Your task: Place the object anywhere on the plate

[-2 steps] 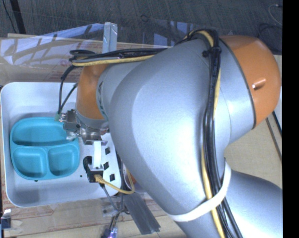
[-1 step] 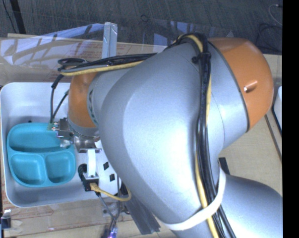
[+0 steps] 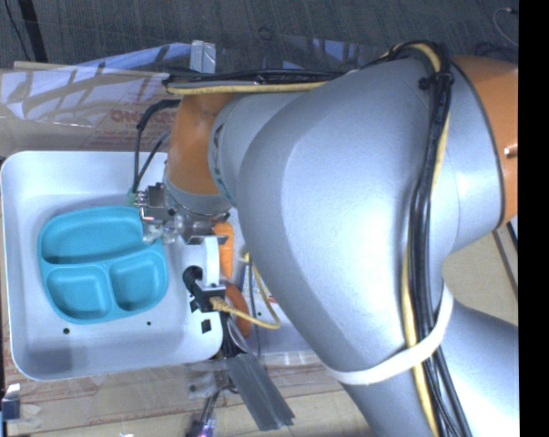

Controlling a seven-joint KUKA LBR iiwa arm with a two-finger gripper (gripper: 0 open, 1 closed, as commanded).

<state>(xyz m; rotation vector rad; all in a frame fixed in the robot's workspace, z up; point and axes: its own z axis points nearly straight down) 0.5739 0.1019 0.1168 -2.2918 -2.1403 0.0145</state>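
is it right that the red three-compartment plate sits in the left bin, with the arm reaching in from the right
Not quite: the plate is blue, not red, as the camera view shows. The rest holds: it has three compartments, it sits in the left bin, and the arm reaches in from the right.

The bench [image 3: 65, 98] carries a white bin [image 3: 37, 335] — a blue divided plate [image 3: 101, 262] inside.

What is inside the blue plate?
The blue plate has three compartments, and those in sight hold nothing. It lies in the left white bin. The arm's wrist covers the plate's right edge, so that bit is hidden.
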